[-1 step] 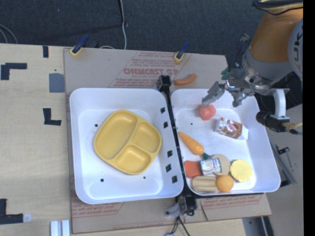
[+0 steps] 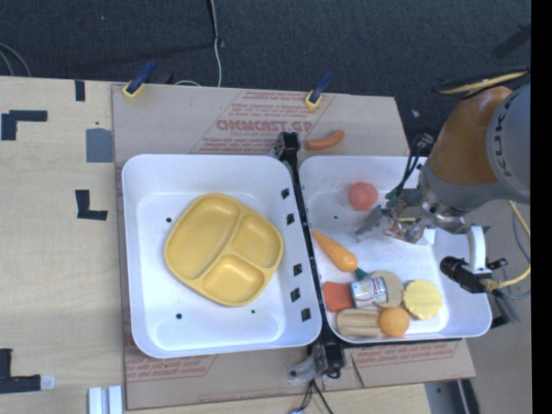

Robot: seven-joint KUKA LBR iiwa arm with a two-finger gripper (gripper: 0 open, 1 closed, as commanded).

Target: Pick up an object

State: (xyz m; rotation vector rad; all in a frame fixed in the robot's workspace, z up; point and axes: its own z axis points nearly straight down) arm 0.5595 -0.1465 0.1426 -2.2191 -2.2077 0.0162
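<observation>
Dark carpet lies behind your wooden bench, where two white bins sit side by side: the left bin (image 2: pixel 138 231) holds a yellow divided plate (image 2: pixel 224 248), the right bin (image 2: pixel 466 317) the toy food. You look to be in the approach step, with the gripper (image 2: pixel 392 222) low in the right bin, near the red ball (image 2: pixel 363 196) and apart from the carrot (image 2: pixel 335 250). Its fingers appear spread with nothing between them, so next you need to centre over one item, descend and close.
</observation>
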